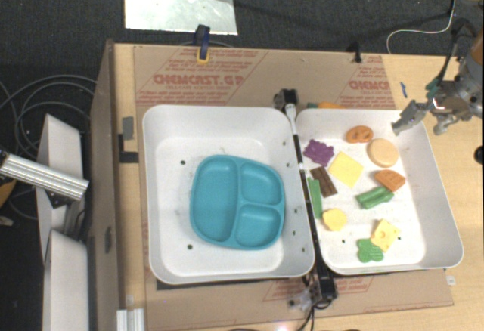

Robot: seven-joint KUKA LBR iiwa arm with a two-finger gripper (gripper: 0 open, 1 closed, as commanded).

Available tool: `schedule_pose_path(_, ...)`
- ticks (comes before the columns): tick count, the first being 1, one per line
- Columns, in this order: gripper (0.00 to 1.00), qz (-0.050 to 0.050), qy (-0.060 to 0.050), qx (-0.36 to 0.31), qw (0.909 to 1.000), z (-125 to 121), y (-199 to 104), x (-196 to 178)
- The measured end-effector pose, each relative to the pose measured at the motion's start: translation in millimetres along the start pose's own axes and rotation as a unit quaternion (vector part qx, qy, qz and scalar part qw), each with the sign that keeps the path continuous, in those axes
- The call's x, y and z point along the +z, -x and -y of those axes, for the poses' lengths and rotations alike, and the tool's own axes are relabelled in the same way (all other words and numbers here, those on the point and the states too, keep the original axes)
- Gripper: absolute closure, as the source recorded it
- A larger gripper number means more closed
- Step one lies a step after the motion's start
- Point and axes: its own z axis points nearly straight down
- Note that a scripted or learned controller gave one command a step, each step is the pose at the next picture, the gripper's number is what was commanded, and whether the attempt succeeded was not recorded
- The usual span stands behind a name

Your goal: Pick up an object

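The right bin (431, 171) holds several toy food pieces: an orange pretzel (359, 134), a tan round piece (383, 152), purple grapes (318, 150), a yellow square (345, 169), a brown bar (324, 181), an orange wedge (390, 180) and a green piece (374, 197). Nearer the front lie a yellow round (334, 219), a yellow cheese wedge (385, 234) and a small green shape (369, 250). My gripper (423, 119) hangs over the bin's far right rim, open, with nothing between its fingers. It is up and to the right of the tan round piece.
The left bin (170, 133) holds a teal divided plate (236, 201). A green stick (314, 199) lies along the wall between the bins. Both bins rest on a cardboard sheet (227, 80). A white cable (423, 29) loops at the top right.
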Motion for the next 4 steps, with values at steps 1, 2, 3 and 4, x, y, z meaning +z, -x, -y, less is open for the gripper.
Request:
schedule_pose_path(1,0.0,-0.002,-0.005,0.003,1.0,53,10,109)
schedule_pose_path(2,0.0,-0.001,-0.002,0.001,1.0,52,-3,189)
schedule_pose_path(3,1.0,0.0,0.001,0.001,1.0,50,-2,175)
schedule_pose_path(4,1.0,-0.001,0.003,-0.004,1.0,-40,-59,181)
